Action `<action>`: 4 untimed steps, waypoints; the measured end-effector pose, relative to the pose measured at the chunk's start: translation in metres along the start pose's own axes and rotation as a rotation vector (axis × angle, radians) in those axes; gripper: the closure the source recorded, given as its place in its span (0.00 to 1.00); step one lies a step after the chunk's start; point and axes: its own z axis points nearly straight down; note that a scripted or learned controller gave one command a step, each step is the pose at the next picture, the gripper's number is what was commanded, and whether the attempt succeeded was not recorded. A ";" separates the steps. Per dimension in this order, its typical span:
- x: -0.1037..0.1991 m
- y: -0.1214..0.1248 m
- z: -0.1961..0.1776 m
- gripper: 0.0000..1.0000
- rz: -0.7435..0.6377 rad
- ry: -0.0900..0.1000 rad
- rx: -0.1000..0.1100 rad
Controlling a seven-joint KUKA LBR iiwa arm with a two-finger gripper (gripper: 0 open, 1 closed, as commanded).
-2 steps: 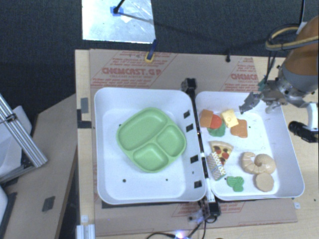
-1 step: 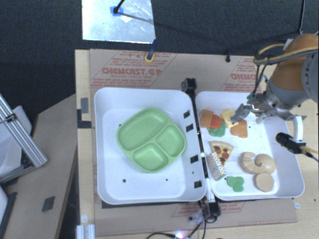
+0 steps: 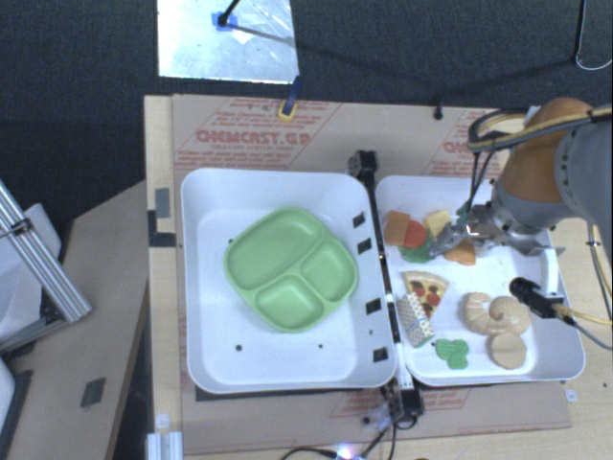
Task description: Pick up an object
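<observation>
In the right bin (image 3: 565,353) lie several toy foods. An orange-red piece (image 3: 400,229), a yellow piece (image 3: 438,221) and a green piece (image 3: 416,253) cluster at the bin's far left. My gripper (image 3: 444,244) reaches down into this cluster, its tip between the green piece and an orange wedge (image 3: 464,254). Nothing is lifted off the bin floor. Nearer the front lie a pizza slice (image 3: 425,287), a beige croissant (image 3: 492,312), a round cookie (image 3: 508,350) and a green broccoli (image 3: 452,353).
The left bin (image 3: 206,353) holds a green divided plate (image 3: 290,267). A silver checkered packet (image 3: 413,318) lies by the divider between the bins. The arm (image 3: 546,175) comes in over the right bin's far right corner.
</observation>
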 end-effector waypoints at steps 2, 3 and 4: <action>0.000 0.002 -0.008 1.00 0.002 -0.001 -0.007; -0.006 0.004 -0.053 1.00 0.002 -0.002 -0.008; -0.014 0.005 -0.116 1.00 0.001 -0.003 -0.011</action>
